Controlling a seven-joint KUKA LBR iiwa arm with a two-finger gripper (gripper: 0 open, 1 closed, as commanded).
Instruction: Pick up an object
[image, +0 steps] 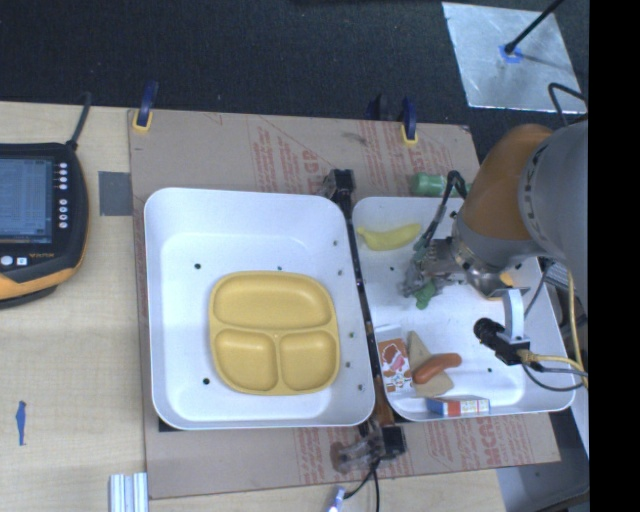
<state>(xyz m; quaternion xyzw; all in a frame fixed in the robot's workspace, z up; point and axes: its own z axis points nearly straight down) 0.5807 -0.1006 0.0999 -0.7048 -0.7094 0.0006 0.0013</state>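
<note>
My gripper (424, 276) hangs low in the upper left part of the right bin (545, 400), under the grey and orange arm (515, 200). A small green item (424, 297) lies directly at the gripper's tip; whether it is held is unclear. A yellow banana (390, 237) rests just up and left of the gripper. Toward the bin's front lie a red sausage (437, 368), a tan wedge (416, 347), a red and white carton (395, 366) and a white tube (458, 407).
The left bin (180, 225) holds a yellow three-compartment plate (272, 332). A green object (430, 184) sits outside the right bin at the back. A pendant (35, 215) lies at the far left. Black cable (505, 340) trails over the right bin.
</note>
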